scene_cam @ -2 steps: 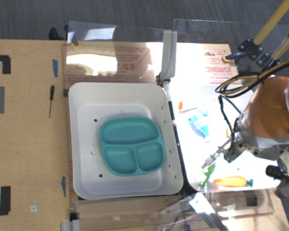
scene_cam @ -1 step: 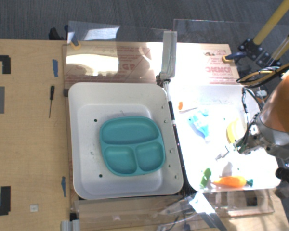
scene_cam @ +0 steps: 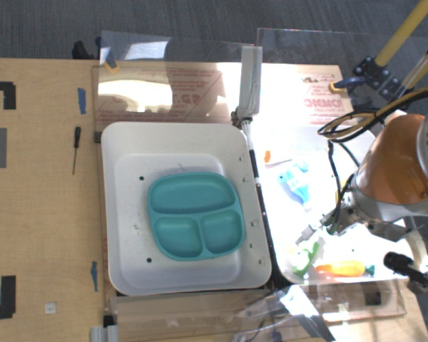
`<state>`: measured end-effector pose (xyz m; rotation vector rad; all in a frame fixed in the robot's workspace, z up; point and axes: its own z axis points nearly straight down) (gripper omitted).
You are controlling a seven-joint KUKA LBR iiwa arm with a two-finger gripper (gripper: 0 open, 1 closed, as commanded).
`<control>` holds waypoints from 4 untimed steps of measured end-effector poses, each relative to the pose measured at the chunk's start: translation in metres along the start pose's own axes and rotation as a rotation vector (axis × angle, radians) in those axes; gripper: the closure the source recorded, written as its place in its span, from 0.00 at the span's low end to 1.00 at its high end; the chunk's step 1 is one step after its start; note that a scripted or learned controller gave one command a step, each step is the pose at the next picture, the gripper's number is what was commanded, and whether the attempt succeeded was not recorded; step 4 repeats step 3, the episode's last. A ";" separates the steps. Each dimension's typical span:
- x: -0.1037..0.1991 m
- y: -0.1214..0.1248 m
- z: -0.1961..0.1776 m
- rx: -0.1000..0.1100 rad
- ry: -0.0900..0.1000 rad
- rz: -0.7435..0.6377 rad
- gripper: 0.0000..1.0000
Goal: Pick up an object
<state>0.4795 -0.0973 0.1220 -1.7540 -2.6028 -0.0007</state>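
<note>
orange toy carrot lies in the overexposed right bin, just right of a pale green piece. the gripper hangs just above them; its grasp i cannot tell. nothing looks lifted, so the pick remains undone.

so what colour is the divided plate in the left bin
Teal, plain with no pattern; the divided plate shows clearly in the camera view.

You saw a wooden bench that carried two white bins: the left bin beside the right bin. A screwdriver lay on the bench.
</note>
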 end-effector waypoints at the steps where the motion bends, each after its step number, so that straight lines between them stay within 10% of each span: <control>1: -0.016 -0.003 0.034 -0.011 -0.006 0.521 0.00; 2: -0.016 -0.002 0.023 -0.014 -0.008 0.519 1.00; 3: 0.025 0.011 -0.063 -0.003 -0.001 1.062 1.00; 4: 0.025 0.011 -0.063 -0.003 -0.001 1.062 1.00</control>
